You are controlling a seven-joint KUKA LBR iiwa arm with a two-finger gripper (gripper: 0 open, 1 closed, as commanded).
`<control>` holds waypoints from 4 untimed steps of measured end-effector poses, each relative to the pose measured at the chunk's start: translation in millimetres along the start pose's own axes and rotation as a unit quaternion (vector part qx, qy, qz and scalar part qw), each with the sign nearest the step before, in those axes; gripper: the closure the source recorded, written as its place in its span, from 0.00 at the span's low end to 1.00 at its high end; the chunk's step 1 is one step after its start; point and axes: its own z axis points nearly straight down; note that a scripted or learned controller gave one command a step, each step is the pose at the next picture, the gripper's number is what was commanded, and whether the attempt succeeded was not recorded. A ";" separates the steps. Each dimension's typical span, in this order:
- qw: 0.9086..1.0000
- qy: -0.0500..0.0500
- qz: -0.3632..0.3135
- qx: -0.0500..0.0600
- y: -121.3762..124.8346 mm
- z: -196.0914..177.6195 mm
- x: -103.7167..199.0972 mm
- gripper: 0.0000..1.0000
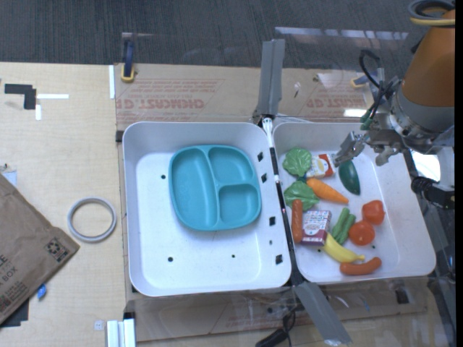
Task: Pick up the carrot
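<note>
Clearly, the carrot [327, 191] lay in the right bin [412, 262], between the green lettuce [297, 161] and a small carton [315, 228], touching leafy greens [299, 194]. The gripper [357, 149] hung above the bin's back part, near a dark green pepper [349, 177]; its fingers were spread and grasped nothing. A teal plate [215, 186] sat in the left bin [141, 215].

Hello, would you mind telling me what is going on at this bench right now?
A KUKA arm reaches in from the right, its gripper over the back of the right bin, near a dark green pepper. That bin holds toy food. The carrot it is meant to pick up lies on the bin floor beside some green leafy pieces, not yet lifted. The left bin holds a teal divided plate.
</note>
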 end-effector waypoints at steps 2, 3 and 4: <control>0.993 0.000 -0.115 0.000 50.7 157.1 0.9 0.00; 1.000 0.000 0.021 -0.001 61.6 156.4 3.5 0.00; 1.000 0.000 0.021 0.000 61.2 147.5 2.7 1.00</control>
